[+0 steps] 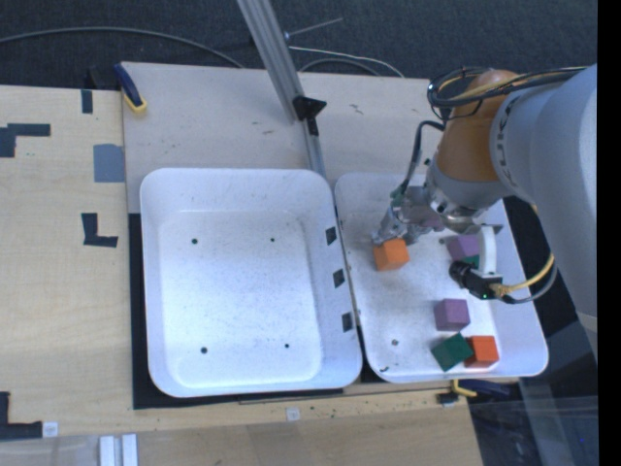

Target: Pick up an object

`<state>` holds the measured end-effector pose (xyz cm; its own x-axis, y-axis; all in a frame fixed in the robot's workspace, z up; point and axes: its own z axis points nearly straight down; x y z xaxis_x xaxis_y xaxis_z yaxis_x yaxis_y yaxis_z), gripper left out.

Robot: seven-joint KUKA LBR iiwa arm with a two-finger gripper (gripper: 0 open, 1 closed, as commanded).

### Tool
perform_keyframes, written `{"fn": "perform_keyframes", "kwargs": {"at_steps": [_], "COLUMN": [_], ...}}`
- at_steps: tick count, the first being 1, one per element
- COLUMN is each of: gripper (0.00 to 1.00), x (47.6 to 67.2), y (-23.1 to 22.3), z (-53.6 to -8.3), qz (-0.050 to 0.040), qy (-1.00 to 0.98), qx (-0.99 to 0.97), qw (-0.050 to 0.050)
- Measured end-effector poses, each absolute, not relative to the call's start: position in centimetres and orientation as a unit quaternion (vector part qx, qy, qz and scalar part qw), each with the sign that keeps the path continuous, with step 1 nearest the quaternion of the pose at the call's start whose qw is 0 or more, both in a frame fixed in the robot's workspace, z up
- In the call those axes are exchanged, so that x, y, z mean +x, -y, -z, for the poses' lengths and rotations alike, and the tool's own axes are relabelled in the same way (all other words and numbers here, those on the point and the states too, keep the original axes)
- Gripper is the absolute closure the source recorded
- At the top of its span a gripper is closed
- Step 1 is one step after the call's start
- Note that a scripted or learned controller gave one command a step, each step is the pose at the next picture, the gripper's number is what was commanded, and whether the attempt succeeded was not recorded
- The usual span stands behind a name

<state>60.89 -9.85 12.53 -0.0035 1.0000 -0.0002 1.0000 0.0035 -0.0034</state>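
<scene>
Orange block [392, 254] (right bin) beneath hand [392, 233]

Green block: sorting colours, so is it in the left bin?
No, the green block lies in the right bin, beside a small orange block.

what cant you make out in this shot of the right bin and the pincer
- Camera view: whether the pincer grips the orange block; the wrist hides their meeting point.
- Camera view: a purple block in the right bin is partly hidden by the arm.
- Camera view: the small orange block and green block look touching; too small to confirm.
</scene>
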Motion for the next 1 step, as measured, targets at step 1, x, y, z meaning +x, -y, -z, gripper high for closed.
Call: {"fn": "perform_keyframes", "kwargs": {"at_steps": [1], "gripper": [1.00], "x": [61.19], "y": [5.03], "z": [-25.77], "qz": [0.0024], "qy": [0.709], "qx": [-0.705], "qw": [-0.002]}}
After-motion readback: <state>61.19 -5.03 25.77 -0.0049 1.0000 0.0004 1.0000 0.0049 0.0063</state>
